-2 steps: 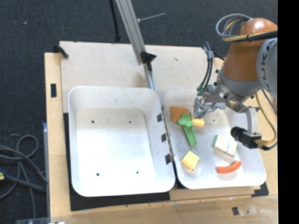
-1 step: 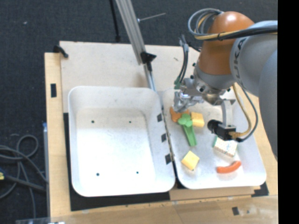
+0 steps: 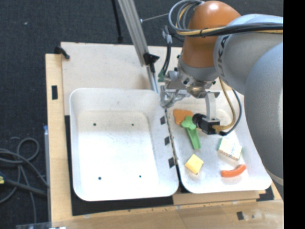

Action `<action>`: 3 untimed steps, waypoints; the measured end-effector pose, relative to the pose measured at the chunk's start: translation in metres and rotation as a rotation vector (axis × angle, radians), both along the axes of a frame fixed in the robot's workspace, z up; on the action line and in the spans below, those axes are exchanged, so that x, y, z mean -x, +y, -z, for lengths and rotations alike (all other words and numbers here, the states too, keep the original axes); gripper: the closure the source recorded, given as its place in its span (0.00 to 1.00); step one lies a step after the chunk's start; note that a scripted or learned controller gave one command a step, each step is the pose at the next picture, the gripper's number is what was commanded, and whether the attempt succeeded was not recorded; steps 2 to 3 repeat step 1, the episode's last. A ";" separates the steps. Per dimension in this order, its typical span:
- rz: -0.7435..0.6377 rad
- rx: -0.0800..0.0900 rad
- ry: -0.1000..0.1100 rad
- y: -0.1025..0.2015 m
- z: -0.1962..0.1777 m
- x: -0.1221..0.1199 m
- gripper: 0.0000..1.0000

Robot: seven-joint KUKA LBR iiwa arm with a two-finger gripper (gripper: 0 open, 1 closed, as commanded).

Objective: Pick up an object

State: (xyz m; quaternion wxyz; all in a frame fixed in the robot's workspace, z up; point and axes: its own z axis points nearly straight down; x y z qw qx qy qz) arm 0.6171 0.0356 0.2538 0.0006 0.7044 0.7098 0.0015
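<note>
Camera view — hand [image 3: 167, 99] just above orange piece [image 3: 181, 115].

The arm [image 3: 248, 66] reaches in from the right, claw [image 3: 167, 98] pointing down.

No lettering can be made out with certainty: dark marks on the grey arm [image 3: 224, 56] beside its orange band [image 3: 209, 20] are too cropped and blurred to read, and the bins' contents carry no legible labels.
</note>
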 end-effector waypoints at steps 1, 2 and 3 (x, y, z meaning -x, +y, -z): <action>0.001 0.001 0.001 0.044 -0.002 -0.023 1.00; 0.001 0.001 0.001 0.044 -0.002 -0.023 1.00; 0.001 0.001 0.001 0.044 -0.002 -0.023 1.00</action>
